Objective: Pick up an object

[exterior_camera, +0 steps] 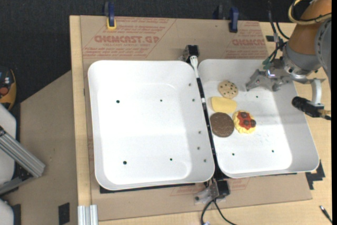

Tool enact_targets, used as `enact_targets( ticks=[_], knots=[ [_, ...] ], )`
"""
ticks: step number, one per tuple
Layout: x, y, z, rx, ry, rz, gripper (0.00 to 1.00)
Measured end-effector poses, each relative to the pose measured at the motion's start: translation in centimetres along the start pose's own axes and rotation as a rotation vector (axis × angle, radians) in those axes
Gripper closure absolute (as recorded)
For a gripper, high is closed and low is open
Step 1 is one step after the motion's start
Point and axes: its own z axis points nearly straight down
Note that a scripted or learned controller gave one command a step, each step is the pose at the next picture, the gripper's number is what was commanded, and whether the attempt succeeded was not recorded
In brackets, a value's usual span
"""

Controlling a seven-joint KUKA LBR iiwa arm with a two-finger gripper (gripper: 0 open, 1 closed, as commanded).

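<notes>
Over the right bin (295, 163), fingers (253, 83) hover beside a cookie (228, 89).

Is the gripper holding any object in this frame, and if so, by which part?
Nothing is held: the gripper hovers above the right white bin, apart from the round speckled cookie and the other food pieces.
</notes>
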Motion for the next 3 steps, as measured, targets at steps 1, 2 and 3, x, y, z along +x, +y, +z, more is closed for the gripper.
enact_targets(
  ticks=[1, 2, 3],
  knots=[
    [5.8, -3.7, 0.0, 0.002, 0.005, -0.008, 0.00],
    [7.4, -8.7, 0.0, 0.004, 0.005, -0.004, 0.00],
    [7.3, -8.4, -1.1, -0.003, 0.002, -0.004, 1.00]
  ],
)
